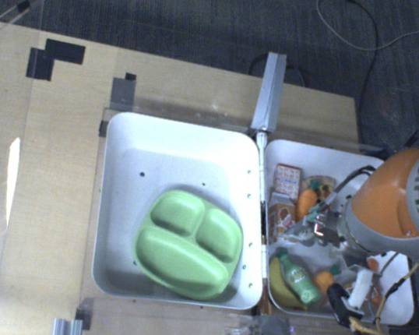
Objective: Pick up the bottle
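1. Surface (50,177): pale wood, bearing two shallow white bins side by side.
2. Left bin (119,188): holds one green compartment tray (190,242), lying tilted toward the near right corner.
3. Right bin (294,154): crowded with small items, among them a printed packet (287,180) at the far left, a carrot (308,200) and a banana (282,289) at the near edge.
4. Bottle (298,278): green, lying on its side in the right bin's near part, resting on the banana.
5. Claw (318,226): low over the right bin's middle, just beyond the bottle and apart from it; grip state cannot be told.
6. Arm (389,203): grey with orange band, entering from the right.
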You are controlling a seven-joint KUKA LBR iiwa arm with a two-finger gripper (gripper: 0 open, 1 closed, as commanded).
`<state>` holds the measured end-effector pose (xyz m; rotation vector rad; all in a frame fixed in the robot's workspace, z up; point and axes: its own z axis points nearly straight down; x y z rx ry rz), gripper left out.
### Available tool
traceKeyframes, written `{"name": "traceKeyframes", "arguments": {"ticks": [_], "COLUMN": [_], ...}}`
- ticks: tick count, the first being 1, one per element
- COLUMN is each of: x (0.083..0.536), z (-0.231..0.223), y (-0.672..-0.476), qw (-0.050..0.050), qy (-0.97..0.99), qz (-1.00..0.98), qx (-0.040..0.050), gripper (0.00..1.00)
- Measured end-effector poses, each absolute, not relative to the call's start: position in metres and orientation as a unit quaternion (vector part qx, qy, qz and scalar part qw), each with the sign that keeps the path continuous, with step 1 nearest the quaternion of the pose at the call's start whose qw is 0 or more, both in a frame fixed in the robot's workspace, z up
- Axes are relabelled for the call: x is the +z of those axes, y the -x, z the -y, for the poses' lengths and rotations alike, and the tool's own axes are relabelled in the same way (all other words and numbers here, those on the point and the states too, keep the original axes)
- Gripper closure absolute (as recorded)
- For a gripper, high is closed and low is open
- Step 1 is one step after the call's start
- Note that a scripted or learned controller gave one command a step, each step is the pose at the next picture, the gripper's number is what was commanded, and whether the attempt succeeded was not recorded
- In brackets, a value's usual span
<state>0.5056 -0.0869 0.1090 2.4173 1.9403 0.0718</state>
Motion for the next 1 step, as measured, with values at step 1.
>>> {"name": "traceKeyframes", "arguments": {"ticks": [1], "x": [0.1241], "z": [0.08], "y": [-0.5107], "qw": [0.019], "qy": [-0.776], "qz": [-0.63], "qx": [0.0309], "gripper": [1.0]}}
